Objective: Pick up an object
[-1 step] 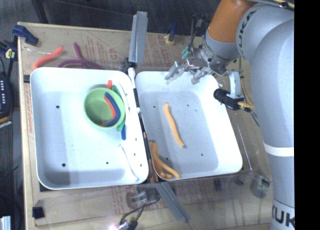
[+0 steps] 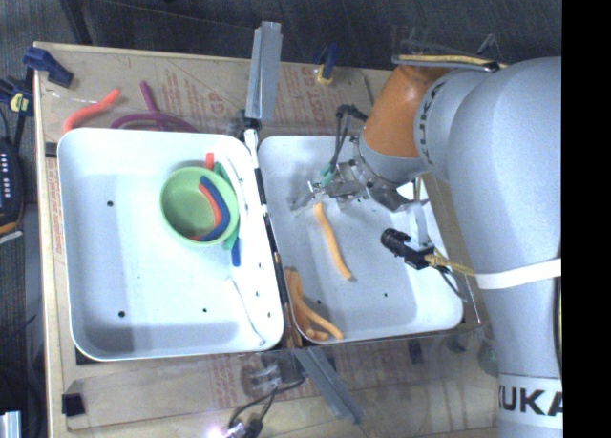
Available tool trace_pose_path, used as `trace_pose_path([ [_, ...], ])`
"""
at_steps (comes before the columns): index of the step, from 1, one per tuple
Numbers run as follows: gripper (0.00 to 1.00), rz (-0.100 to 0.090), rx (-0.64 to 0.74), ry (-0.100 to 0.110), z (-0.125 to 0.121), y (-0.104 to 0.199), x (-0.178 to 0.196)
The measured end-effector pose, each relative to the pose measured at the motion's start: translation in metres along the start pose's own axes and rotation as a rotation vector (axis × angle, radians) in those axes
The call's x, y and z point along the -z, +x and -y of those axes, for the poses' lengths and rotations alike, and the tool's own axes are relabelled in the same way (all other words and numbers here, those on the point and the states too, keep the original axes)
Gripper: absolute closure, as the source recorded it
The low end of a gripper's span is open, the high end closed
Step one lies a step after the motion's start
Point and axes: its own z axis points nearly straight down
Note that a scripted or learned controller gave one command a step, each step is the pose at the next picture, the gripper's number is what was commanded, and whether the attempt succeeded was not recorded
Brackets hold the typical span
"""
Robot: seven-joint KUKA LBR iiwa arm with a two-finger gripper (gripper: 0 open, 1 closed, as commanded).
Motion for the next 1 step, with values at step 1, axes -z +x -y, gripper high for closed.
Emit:
trace_pose_path([
  [1, 1.0, 0.002, 0.005, 0.002, 0.0, -0.0002, 0.0098],
])
